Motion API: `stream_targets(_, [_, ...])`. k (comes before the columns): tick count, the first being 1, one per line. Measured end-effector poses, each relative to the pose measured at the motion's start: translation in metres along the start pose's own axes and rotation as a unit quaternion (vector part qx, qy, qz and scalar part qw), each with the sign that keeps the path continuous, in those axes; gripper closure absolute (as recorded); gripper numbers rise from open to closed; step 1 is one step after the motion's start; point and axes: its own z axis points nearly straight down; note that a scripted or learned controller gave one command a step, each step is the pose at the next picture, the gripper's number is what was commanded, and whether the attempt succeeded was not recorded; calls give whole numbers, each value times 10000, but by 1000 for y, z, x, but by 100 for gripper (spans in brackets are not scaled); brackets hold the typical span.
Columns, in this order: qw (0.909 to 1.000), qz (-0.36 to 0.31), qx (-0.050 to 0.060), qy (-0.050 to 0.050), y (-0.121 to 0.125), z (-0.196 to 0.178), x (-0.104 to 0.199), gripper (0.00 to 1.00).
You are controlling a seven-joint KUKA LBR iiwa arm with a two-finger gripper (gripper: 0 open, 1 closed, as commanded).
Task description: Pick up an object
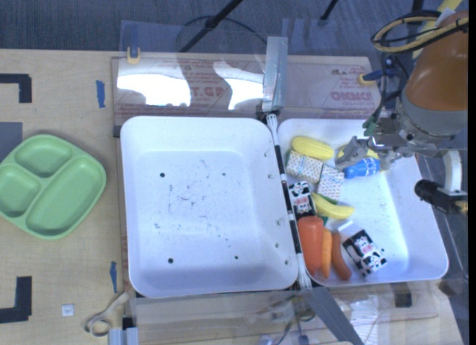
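The right bin holds several objects. A yellow banana lies at its back left, with two pale checkered boxes just in front of it. A blue object lies near the bin's middle back. My gripper hangs low over the bin, right at the blue object's upper left edge; whether it touches it is unclear. Nearer the front lie a second banana, a red vegetable, orange carrots and a black-and-white cube.
The left bin stands beside the right one, with a divider rail between them. A green sectioned plate rests on the bench at far left. A clear panel stands behind the bins. Cables loop above the arm.
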Motion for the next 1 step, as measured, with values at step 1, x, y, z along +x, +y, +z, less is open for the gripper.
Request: stream_targets(1, [9992,-407,-2,-1,-81,90,-9,0])
